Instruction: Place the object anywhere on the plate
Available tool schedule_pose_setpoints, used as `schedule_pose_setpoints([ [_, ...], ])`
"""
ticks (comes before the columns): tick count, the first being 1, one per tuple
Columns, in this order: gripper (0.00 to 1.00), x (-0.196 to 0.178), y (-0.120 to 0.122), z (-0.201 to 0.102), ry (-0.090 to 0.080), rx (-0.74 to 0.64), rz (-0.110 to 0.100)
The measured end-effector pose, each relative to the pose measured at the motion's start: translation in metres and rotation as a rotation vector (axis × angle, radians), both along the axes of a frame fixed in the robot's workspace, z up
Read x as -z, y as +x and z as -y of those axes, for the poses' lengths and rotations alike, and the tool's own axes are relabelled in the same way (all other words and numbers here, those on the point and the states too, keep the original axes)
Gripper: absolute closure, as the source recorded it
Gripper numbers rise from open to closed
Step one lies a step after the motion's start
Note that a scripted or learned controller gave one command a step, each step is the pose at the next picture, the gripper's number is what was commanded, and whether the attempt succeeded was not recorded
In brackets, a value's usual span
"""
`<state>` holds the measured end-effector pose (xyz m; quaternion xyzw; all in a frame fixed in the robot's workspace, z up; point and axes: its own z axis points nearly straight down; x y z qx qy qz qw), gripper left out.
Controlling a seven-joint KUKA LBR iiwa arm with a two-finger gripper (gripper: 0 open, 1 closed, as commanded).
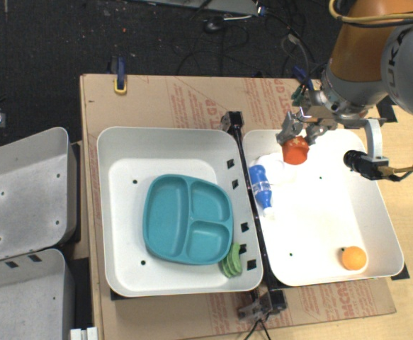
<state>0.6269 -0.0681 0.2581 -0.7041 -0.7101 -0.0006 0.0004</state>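
Over the right bin [376, 211], the gripper [300, 134] is hovering just above a small red object [295, 151]; I cannot tell if the jaws are pinching it. Grasping seems in hand; next it is needing lifting and carrying left to the teal plate [187, 219].

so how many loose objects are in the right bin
3: a red-orange cup at the gripper near the back, a blue bottle by the left wall, an orange ball at the front right.
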Motion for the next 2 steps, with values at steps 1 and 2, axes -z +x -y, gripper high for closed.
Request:
schedule_pose_setpoints([
  [1, 1.0, 0.0, -0.012, -0.06, 0.001, 0.0, -0.002],
  [2, 1.0, 0.002, -0.026, -0.109, -0.001, 0.002, -0.003],
])
